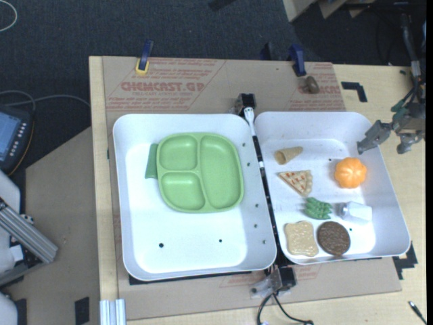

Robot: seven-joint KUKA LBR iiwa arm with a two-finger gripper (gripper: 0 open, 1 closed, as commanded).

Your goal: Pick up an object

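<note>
Lettering "CHEMCAST" runs red across the board (162, 85) at upper left. My gripper (396, 131) hovers at the right edge, jaws spread, holding nothing, above the orange (350, 172) in the right bin (389, 212).

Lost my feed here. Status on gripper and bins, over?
Gripper at right bin's far right rim, nothing held. Round orange fruit nearest, untouched. Green divided plate in left bin.

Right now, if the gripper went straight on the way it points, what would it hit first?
The gripper sits at the right bin's far right rim, angled down and left. Straight on, it would probably meet the orange fruit first, though one view leaves depth unclear.
</note>
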